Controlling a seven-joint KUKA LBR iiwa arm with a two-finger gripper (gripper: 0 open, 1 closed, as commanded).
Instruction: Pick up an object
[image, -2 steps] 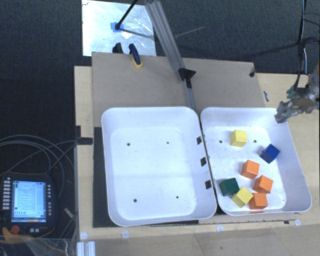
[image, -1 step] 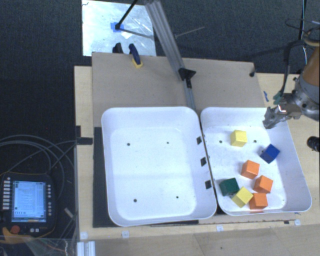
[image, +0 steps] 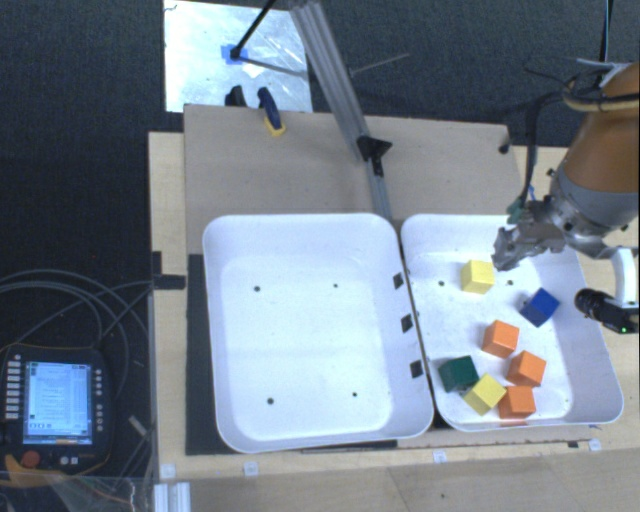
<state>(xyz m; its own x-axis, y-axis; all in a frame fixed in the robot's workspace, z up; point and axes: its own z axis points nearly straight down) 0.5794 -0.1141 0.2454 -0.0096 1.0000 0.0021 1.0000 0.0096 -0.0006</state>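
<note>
Hovering above right bin (image: 590, 400), gripper (image: 508, 250) is seen just up-left of yellow cube (image: 477, 276); nothing is seen between gripper and cube, and open or closed state cannot be told. Yellow cube: small, plain, matte, lying flat on bin floor in upper part of right bin, edges turned slightly off bin walls; no long axis is shown, sides being equal. Blue cube (image: 539, 306) is set to its right, apart. Orange cubes, green cube (image: 459, 373) and second yellow cube (image: 486, 393) are clustered near front. Left bin (image: 225, 300) is set beside, on counter (image: 300, 160).
</note>
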